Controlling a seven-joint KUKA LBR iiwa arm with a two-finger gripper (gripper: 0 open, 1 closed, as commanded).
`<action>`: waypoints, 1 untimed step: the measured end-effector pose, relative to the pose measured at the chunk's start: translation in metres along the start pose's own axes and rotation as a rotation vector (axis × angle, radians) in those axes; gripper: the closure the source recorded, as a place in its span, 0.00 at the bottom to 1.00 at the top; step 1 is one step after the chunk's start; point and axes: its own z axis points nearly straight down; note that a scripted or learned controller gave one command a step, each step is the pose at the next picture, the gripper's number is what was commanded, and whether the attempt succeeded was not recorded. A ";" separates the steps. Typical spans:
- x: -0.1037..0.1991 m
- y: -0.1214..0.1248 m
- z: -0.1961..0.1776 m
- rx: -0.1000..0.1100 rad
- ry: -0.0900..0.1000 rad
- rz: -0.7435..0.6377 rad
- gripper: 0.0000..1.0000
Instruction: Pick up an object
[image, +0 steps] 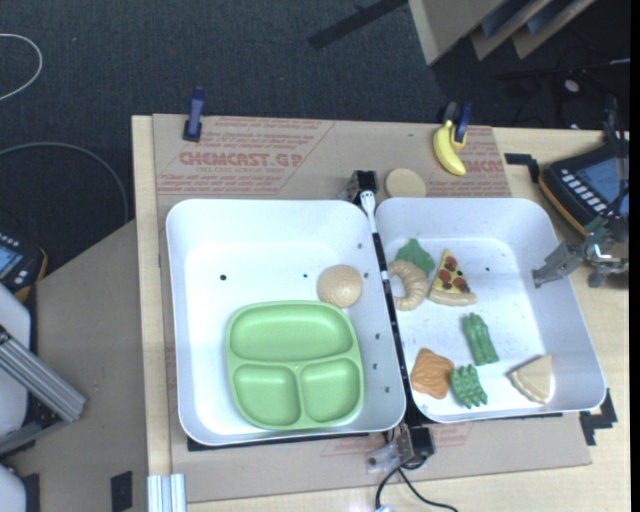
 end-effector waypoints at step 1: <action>0.044 -0.020 0.164 0.014 0.008 -0.002 0.00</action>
